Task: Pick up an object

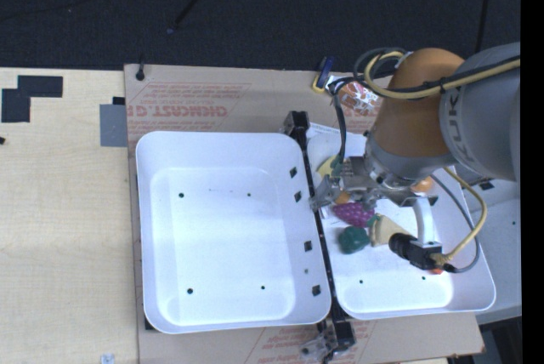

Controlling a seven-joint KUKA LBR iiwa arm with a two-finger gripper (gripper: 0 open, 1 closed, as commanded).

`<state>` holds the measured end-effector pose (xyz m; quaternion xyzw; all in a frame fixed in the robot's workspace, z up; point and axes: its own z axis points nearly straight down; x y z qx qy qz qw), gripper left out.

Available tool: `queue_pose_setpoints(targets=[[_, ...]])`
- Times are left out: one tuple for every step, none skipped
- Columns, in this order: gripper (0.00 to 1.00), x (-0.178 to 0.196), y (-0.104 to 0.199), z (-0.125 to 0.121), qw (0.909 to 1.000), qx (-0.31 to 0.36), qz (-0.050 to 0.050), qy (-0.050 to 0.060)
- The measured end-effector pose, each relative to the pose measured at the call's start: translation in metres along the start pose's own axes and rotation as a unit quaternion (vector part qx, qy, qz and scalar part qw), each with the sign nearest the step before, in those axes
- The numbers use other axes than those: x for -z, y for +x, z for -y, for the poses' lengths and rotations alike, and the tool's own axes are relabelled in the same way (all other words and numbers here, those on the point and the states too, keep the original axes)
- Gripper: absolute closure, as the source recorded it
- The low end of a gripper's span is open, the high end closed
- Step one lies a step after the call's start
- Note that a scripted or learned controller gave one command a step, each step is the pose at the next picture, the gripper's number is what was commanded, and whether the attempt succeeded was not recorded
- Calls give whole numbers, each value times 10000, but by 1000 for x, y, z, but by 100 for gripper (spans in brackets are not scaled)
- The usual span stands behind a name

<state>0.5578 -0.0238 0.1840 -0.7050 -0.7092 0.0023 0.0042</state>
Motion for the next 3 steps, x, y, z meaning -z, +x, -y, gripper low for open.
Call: queue_pose_setpoints(targets=[[0, -90, -74, -5, 9999, -62, 55, -63], [100, -80, -69, -3, 10000, -71, 9, -16], [100, 51, -4, -61, 9999, 14, 6, -121]])
